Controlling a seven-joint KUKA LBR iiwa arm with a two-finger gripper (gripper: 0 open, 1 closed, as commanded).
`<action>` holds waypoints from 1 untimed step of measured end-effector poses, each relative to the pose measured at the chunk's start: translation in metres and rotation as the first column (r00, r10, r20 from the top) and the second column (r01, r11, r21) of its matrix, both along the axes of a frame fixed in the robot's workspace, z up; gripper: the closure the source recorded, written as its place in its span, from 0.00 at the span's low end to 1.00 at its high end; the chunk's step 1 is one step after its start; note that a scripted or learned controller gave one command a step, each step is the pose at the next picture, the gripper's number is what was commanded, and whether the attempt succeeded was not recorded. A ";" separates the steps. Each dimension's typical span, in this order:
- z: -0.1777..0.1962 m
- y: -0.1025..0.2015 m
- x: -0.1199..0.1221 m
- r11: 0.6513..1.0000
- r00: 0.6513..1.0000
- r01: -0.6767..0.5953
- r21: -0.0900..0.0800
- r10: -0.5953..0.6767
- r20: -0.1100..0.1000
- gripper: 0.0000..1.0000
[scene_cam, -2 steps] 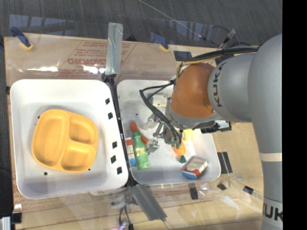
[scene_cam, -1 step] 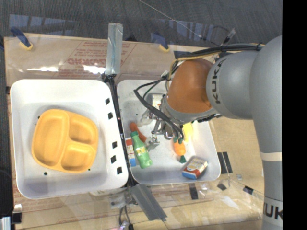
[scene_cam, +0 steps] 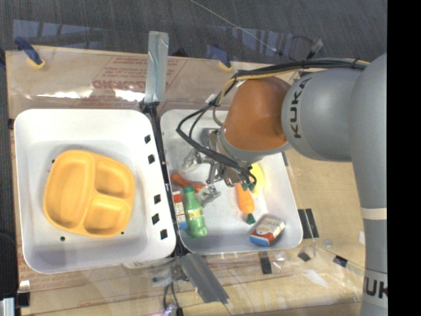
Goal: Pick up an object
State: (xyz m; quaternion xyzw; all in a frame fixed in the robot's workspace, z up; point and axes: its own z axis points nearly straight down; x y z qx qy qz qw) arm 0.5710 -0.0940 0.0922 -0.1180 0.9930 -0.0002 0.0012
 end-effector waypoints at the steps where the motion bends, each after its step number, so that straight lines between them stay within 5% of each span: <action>1: 0.010 0.001 0.001 1.000 1.000 -0.004 0.000 0.004 0.003 1.00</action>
